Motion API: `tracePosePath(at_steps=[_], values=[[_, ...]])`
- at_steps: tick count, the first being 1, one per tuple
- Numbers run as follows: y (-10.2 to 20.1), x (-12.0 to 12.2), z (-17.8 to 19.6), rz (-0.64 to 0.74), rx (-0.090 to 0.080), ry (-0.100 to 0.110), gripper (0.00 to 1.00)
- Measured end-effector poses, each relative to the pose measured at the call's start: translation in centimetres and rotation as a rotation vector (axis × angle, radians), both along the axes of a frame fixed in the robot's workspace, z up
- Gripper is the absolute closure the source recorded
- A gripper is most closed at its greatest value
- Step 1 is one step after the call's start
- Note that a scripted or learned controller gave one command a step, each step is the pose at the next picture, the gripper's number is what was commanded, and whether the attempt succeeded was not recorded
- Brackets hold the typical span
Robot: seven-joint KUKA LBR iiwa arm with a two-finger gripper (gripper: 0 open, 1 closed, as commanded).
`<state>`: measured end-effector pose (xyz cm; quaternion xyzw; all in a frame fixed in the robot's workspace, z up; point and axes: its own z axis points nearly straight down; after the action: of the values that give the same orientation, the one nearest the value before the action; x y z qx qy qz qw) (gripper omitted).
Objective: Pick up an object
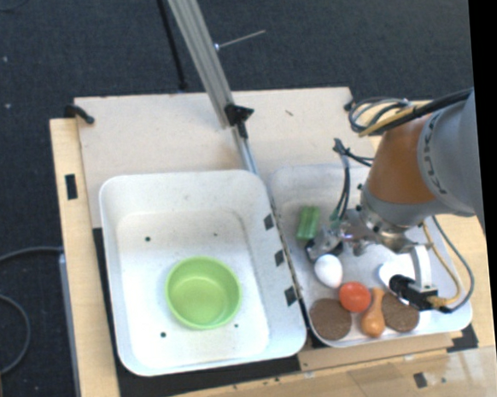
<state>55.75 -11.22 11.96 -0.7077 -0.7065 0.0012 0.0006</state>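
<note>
While the gripper hangs low in the right bin, I cannot tell its state. A white egg lies just below it and a green block just above; a green bowl sits in the left bin

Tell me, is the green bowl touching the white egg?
Apart. The camera view shows the green bowl alone in the left bin, while the white egg lies in the right bin, with both bin walls between them.
</note>
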Motion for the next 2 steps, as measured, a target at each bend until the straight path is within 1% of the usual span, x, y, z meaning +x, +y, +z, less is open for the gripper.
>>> tracePosePath(at_steps=[1,2], values=[[-0.1,0.0,-2.0,0.0,-0.001,-0.001,0.0],[-0.2,0.1,-0.8,-0.006,0.0,-0.005,1.0]])
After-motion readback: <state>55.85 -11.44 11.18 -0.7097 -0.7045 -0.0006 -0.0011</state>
